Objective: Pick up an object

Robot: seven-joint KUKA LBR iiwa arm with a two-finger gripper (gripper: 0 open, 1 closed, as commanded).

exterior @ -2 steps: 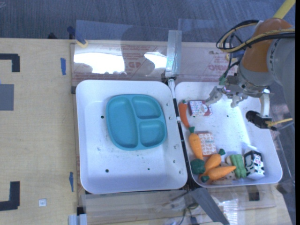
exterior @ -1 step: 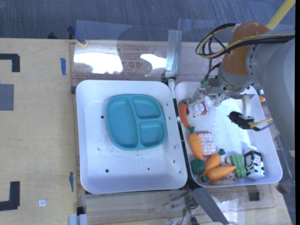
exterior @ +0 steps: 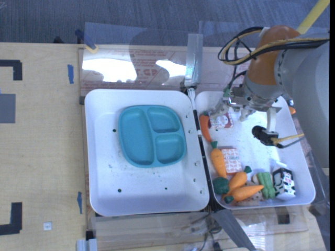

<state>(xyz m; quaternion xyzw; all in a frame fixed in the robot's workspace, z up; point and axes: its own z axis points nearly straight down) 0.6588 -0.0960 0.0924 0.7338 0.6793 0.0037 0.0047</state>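
Hovering my claw (exterior: pixel 230 110) over the right bin's (exterior: pixel 301 140) far edge, beside a small carton (exterior: pixel 222 120), I couldn't tell its state; descent onto the carton seemed next.

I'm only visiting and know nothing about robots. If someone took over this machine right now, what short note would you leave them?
Pincer: hovering over the upper part of the right white bin; whether it is open or shut cannot be seen, and nothing shows between its tips.
Things: orange toy carrots, a small red-and-white carton and a black-and-white cow-print box lie in the right bin. The teal divided plastic plate sits in the left white bin.
Done: nothing visibly picked up.
Left: grasp one object and lift it.
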